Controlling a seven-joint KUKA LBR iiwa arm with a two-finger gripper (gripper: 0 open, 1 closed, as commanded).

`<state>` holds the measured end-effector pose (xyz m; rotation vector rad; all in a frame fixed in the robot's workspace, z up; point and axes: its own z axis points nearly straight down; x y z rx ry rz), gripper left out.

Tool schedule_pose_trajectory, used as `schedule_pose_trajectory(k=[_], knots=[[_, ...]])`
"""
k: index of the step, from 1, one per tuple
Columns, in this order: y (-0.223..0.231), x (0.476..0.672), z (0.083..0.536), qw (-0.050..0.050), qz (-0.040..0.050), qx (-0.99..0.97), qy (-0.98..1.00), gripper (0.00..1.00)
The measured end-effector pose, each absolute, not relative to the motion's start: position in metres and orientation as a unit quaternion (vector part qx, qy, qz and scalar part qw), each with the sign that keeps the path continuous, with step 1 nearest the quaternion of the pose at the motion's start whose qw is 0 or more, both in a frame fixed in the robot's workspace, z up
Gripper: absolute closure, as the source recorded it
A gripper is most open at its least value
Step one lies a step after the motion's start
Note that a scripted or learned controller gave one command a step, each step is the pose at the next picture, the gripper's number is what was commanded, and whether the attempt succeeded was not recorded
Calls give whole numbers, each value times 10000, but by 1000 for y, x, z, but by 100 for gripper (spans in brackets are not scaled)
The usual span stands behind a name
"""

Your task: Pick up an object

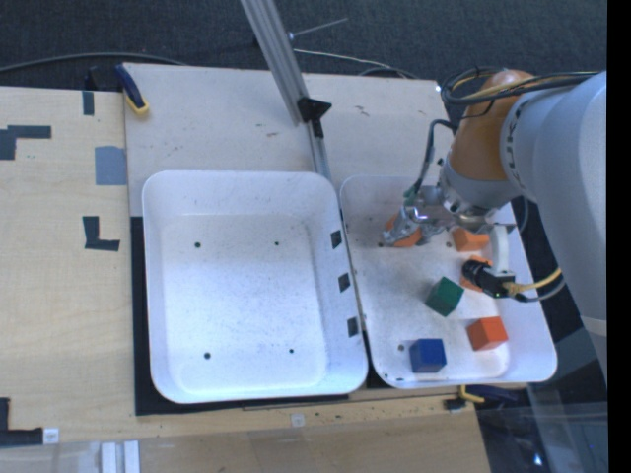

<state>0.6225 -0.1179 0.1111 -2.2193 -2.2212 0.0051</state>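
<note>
At the near edge of the bench [217, 126] you will find a small yellow-and-blue clamp [461, 398], just outside the near wall of the right bin [389, 294]. Inside that bin, a blue cube [427, 355] sits close to the near wall. Near it, toward the bin's right edge, lies an orange-red cube [487, 333]; the two do not touch. A little farther in, a green cube [446, 297] rests tilted on the bin floor, apart from both.

Farther still, in the far half of the right bin, the gripper [410, 221] hangs low over a small orange object [399, 235] that lies toward the bin's left wall. You cannot tell from this view whether the gripper is open or closed (the wrist covers it), nor whether the orange object is held. A second orange piece [471, 238] shows nearer the right edge, partly under the arm [552, 166].

The left bin [237, 294] stands side by side with the right one, with black tabs [345, 282] along the wall they share. At the far end, a metal rail [274, 42] slants in over the bench's far edge toward the gap between the bins. A blue-and-yellow clamp [132, 89] sits at the far-left corner of the pale board.
</note>
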Motion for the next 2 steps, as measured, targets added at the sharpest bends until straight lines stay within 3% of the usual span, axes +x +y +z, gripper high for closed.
schedule_pose_trajectory(k=[1,2], knots=[[-16,647,198,-9,-33,-7034,-7108,100],[67,672,191,15,-9,-7038,-7104,100]])
